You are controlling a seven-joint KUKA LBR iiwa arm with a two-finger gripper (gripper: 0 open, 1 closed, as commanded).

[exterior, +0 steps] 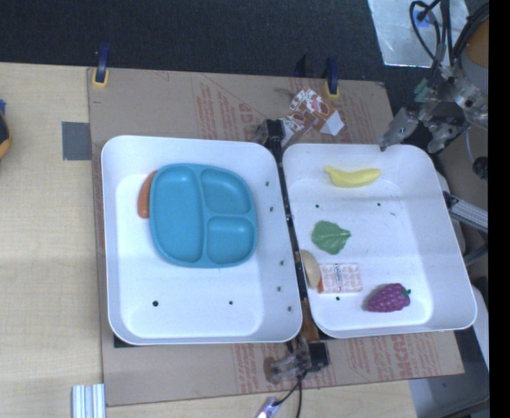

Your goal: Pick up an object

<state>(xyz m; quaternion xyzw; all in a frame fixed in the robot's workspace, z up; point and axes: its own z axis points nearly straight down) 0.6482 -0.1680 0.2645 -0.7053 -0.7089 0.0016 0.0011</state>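
Tan bench (37,259), brown cardboard (229,103) under two white bins (194,320), tool (412,124) fingers spread, holding nothing

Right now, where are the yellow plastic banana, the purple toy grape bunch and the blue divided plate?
yellow plastic banana (352,176), camera view, middle of its curved body.
purple toy grape bunch (386,298), camera view, centre of the cluster.
blue divided plate (204,215), camera view, ridge where its compartments meet.

cardboard sheet (194,103) | blue clamps (102,64) | grey tape (76,140)
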